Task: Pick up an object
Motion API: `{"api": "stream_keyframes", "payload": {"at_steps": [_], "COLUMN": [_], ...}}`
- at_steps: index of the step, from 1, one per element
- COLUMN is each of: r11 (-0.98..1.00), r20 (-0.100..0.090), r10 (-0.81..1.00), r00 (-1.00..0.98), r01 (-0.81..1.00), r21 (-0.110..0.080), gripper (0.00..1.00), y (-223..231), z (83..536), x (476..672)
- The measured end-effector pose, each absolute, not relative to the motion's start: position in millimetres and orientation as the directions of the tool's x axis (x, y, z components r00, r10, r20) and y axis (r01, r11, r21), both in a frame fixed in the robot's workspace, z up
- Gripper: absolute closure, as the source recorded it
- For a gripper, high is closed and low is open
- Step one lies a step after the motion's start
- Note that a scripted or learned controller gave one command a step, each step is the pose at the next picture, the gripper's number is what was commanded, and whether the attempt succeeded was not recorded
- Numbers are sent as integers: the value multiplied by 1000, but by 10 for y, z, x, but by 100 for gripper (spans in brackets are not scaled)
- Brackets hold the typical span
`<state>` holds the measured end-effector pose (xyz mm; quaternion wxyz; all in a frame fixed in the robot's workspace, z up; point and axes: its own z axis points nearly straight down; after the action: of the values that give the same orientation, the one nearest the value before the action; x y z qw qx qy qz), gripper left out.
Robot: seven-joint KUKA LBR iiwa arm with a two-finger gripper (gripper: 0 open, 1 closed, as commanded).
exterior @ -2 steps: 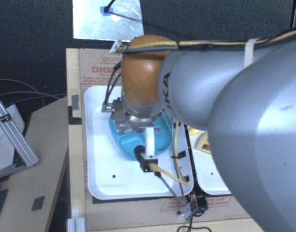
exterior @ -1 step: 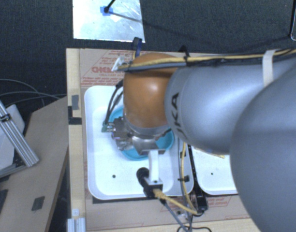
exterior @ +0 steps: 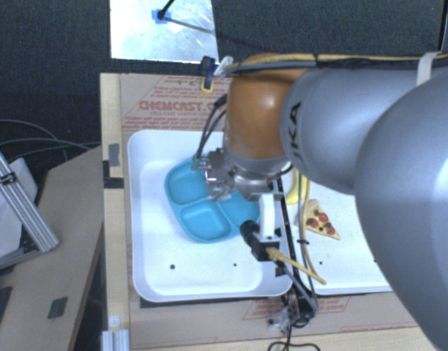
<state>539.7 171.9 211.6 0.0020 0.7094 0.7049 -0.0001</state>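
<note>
A blue divided plate (exterior: 198,203) lies in the left white bin (exterior: 154,269), partly covered by the arm. My gripper (exterior: 222,183) hangs low over the plate's right side, under the orange band of the wrist; whether it touches the plate I cannot tell. In the right bin (exterior: 356,269) a toy pizza slice (exterior: 320,222) lies near the divider, and a yellow object (exterior: 304,189) pokes out from under the arm just behind it.
The grey arm covers most of the right bin and the view's upper right. A cardboard sheet (exterior: 165,101) lies behind the bins. An aluminium frame (exterior: 19,203) stands off the bench at the left.
</note>
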Motion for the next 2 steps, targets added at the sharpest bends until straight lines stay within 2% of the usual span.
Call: {"api": "stream_keyframes", "payload": {"at_steps": [1, 2], "r11": [7, -9], "r20": [9, -4], "r10": [1000, 1000], "r00": [-7, 9], "r01": [1000, 1000], "r21": [20, -9], "gripper": [100, 100], "y": [2040, 970], "z": [4035, 3101], "x": [5338, 4844]}}
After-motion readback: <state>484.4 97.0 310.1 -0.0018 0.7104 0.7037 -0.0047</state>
